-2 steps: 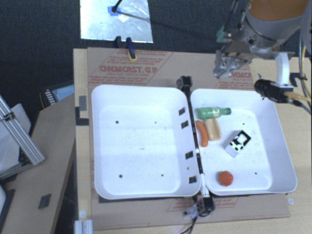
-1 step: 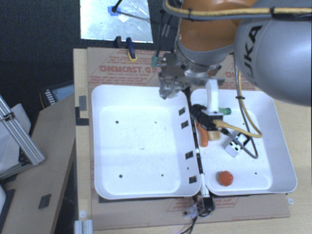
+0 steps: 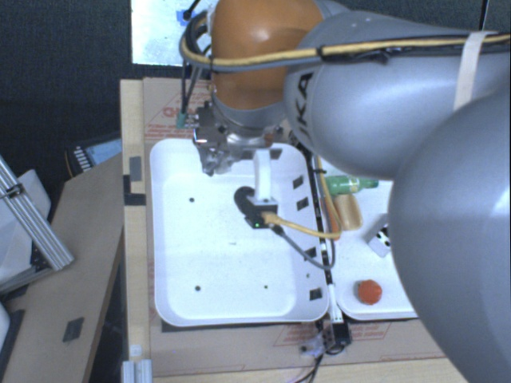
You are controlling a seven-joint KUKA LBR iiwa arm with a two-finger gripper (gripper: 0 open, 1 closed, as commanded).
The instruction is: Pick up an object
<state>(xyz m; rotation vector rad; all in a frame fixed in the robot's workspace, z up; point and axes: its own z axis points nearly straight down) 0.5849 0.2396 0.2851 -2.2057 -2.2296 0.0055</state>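
My gripper [image 3: 212, 163] hangs over the far edge of the left white bin [image 3: 180, 294], under the orange wrist band. I see nothing in it. In the right bin [image 3: 393, 313], partly hidden by the arm, lie a green bottle [image 3: 352, 184], a tan wooden piece [image 3: 348, 212], a small white block with dark spots [image 3: 379, 242] and a red-orange ball [image 3: 368, 292].
The grey arm covers most of the right bin and the upper right of the view. A yellow cable [image 3: 299, 228] runs across the divide between the bins. A metal frame [image 3: 32, 230] stands off the bench to the left.
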